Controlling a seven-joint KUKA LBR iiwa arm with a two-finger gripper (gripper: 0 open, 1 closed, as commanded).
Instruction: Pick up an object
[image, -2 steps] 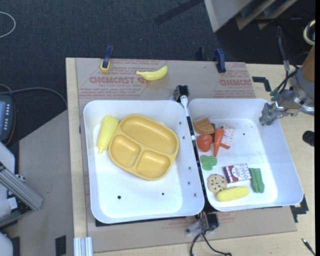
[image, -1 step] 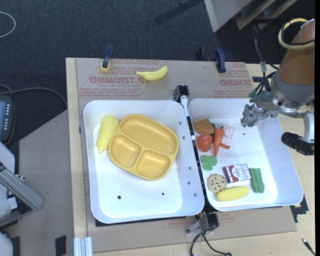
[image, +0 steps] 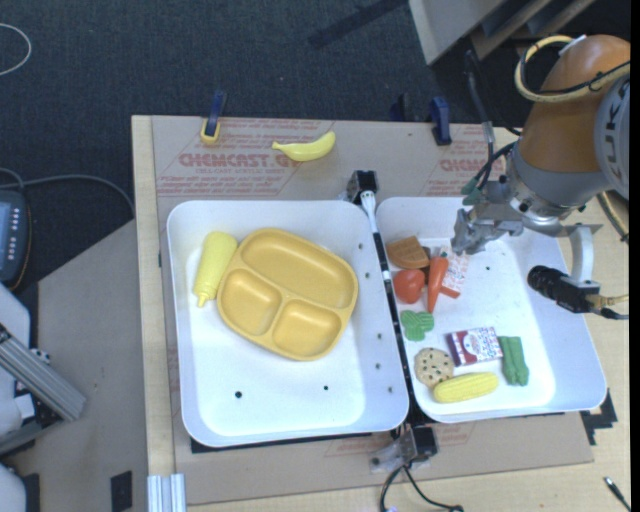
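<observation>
My gripper (image: 468, 240) hangs over the upper left part of the right bin (image: 560, 330), reaching in from the right. Just below it lies a small red-and-white packet (image: 455, 276), touching or very close to the gripper's tip; whether it is held cannot be told. Next to the packet are an orange carrot (image: 436, 282), a red tomato (image: 408, 286) and a brown bread slice (image: 407, 251). Lower in the same bin lie a green broccoli piece (image: 417, 323), a cookie (image: 432, 366), a corn cob (image: 465, 387), a purple-and-white box (image: 473, 346) and a green pickle (image: 514, 360).
The left bin (image: 260, 400) holds a yellow divided tray (image: 288, 292) and a yellow bottle (image: 212, 266). A toy banana (image: 306, 148) lies on the cardboard behind the bins. A black cylinder (image: 555, 284) juts from the arm over the right bin's right side.
</observation>
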